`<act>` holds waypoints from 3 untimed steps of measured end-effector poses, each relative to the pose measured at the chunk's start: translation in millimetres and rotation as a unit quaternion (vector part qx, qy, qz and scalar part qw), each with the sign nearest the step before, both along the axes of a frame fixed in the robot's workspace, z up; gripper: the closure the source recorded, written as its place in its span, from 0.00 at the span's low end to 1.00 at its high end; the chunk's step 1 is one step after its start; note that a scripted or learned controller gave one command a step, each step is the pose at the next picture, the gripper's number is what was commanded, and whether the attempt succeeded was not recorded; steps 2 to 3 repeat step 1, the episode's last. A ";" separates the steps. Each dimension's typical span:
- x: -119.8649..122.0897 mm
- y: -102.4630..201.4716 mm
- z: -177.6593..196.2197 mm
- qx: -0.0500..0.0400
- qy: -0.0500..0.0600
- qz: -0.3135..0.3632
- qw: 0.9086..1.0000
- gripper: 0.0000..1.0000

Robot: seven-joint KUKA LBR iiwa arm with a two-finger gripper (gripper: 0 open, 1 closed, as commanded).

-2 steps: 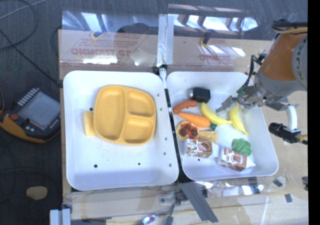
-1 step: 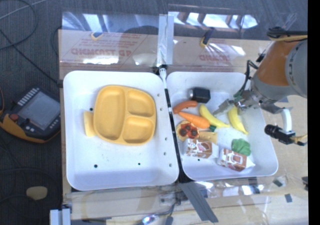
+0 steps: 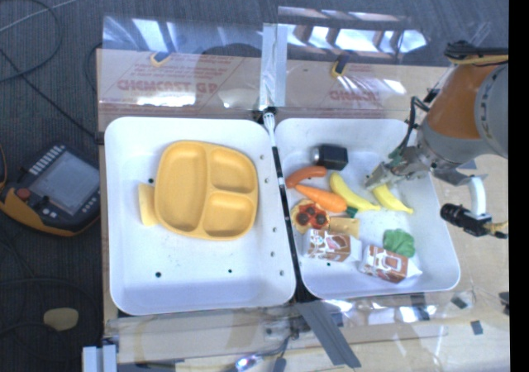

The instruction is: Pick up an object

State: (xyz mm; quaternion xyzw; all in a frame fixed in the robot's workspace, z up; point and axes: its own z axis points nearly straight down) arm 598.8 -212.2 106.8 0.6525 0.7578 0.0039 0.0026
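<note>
The right bin holds toy food. A black block lies at the back, with a red-orange sausage, a carrot and a banana in front of it. Further forward are a pizza slice, two printed packets and a green leafy piece. My gripper hangs low at the bin's right side, right above the upper end of a second yellow banana. Whether it touches that banana is unclear.
The left bin bears a yellow divided plate with a small yellow piece at its left edge. The arm's orange band stands over the right bin's far right corner. A teach pendant lies on the floor at left.
</note>
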 end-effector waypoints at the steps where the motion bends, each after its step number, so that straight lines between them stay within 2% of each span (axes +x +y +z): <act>1: 56.8 35.0 100.5 -0.003 0.005 -0.049 0.999 1.00; 3: 56.8 35.0 100.5 -0.003 0.005 -0.049 0.999 1.00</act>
